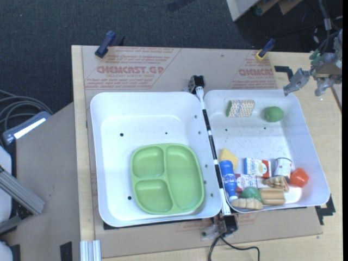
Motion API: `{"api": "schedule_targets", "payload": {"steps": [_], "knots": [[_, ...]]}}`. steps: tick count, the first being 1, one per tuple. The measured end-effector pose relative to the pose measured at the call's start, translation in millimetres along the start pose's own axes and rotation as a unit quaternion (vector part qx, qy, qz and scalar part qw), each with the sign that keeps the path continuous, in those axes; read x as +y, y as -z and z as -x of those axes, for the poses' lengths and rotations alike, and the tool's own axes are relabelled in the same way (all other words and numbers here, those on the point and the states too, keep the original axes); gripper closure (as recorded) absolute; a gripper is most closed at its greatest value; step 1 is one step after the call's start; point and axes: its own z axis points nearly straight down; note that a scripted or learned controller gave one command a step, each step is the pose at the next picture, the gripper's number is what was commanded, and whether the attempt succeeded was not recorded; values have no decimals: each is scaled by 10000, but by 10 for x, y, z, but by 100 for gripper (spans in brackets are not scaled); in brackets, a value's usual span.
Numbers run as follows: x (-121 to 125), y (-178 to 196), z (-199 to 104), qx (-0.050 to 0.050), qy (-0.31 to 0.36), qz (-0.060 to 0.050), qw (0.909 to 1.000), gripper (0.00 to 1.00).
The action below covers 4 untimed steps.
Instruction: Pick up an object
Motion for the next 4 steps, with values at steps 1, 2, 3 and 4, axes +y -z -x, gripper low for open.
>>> {"api": "schedule_targets", "payload": {"steps": [1, 2, 3, 4], "knots": [[294, -1349, 88, 8, -5, -23, 10000, 0], [-818, -1190, 82, 2, -15, -11, 10000, 0], [309, -1118, -8, 0, -3, 3, 10000, 0], [305, -1146, 0, 0, -3, -6, 10000, 0]]}}
